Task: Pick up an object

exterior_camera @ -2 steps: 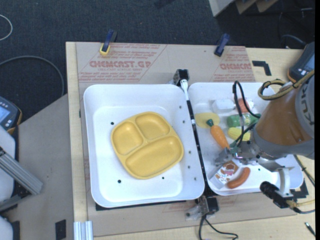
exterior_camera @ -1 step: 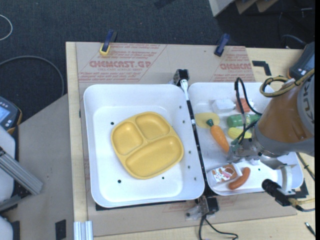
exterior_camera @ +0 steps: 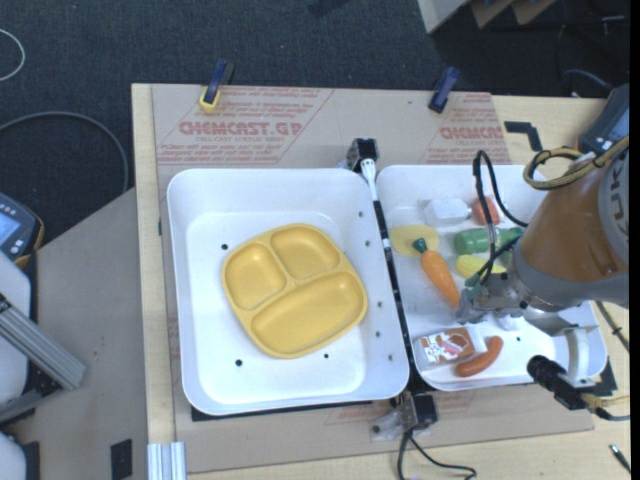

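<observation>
In the right bin (exterior_camera: 400, 183), a sausage (exterior_camera: 479, 358) and a small packet (exterior_camera: 445, 347) lay nearest the camera. Just behind them, the gripper (exterior_camera: 483, 301) hung low beside the carrot (exterior_camera: 439, 276), but whether it was clenched could not be told. Nothing was visibly lifted, so the picking was judged still undone, and farther back lay a lemon (exterior_camera: 411, 239) and green pieces (exterior_camera: 474, 240).

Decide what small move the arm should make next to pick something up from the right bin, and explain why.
Probably a short descent onto the toy carrot. The gripper sits just right of the carrot's tip in the right bin, and nothing shows between it, so a small shift left and down seems needed.
</observation>
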`<state>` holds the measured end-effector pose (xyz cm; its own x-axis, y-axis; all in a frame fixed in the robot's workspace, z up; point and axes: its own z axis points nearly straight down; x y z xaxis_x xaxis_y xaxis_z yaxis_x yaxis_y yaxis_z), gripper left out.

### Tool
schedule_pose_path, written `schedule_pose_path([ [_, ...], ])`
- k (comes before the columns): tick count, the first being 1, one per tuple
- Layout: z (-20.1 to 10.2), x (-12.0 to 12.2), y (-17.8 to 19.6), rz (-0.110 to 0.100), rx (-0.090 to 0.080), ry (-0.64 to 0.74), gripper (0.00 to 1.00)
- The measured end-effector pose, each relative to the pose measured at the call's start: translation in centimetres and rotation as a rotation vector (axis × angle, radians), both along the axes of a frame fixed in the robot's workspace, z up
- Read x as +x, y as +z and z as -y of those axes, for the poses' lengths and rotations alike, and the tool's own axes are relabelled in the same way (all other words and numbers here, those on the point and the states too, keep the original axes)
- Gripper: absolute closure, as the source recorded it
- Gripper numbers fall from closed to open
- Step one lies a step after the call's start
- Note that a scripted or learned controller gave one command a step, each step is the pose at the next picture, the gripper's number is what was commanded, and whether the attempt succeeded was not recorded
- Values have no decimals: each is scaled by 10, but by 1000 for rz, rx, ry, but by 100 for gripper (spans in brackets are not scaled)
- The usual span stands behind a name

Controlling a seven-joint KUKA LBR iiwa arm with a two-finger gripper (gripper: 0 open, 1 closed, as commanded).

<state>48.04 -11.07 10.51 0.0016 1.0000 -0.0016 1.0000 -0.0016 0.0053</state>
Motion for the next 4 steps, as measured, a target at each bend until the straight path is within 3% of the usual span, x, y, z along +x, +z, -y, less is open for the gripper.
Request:
schedule_pose_path([
  [1, -59, 1, 125, 7, 2, 9, 100],
  [2, -149, 1, 265, 14, 7, 16, 100],
  [3, -92, -1, 240, -9, 1, -3, 100],
  [4, -95, -1, 252, -5, 1, 3, 100],
])
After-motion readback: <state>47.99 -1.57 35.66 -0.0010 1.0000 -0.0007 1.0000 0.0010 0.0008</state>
